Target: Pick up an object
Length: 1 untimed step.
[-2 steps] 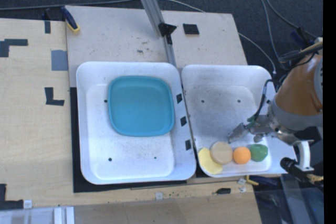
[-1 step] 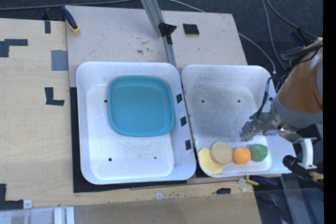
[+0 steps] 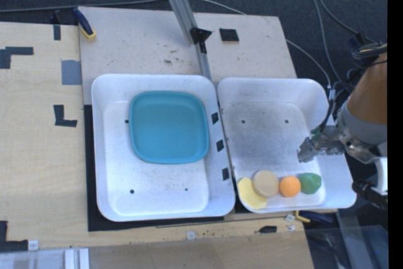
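A row of small items lies along the front edge of the right bin (image 3: 271, 97): a yellow piece (image 3: 247, 196), a tan round object (image 3: 266, 183), an orange ball (image 3: 289, 186) and a green object (image 3: 310, 183). My gripper (image 3: 311, 149) hangs over the right bin's right side, just above and behind the green object. Nothing is visibly held in it. The arm with its orange band (image 3: 370, 94) enters from the right edge.
The left bin (image 3: 107, 154) holds a blue square plate (image 3: 169, 126). A grey metal pole (image 3: 182, 0) runs from the top down to the gap between the bins. Cables trail across the dark floor at the back right.
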Each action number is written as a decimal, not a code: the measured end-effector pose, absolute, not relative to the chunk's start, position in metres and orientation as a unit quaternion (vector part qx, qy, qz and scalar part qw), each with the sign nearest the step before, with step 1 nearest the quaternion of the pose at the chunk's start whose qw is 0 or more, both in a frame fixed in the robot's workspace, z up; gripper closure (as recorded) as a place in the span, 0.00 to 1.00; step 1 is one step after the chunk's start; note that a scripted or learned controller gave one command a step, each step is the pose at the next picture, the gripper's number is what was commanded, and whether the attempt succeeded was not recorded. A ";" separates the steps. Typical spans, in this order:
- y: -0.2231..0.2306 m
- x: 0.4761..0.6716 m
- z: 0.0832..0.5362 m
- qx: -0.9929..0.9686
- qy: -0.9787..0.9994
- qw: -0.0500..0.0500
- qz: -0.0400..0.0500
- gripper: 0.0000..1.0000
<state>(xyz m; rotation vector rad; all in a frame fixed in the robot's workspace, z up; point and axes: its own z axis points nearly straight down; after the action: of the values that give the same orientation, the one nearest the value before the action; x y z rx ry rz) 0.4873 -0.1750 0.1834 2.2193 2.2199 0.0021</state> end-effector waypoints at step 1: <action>-0.175 0.488 0.227 0.707 0.707 0.001 0.001 1.00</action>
<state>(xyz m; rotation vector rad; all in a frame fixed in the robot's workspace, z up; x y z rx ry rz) 0.4877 -0.1748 0.2272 2.2192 2.2206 0.0021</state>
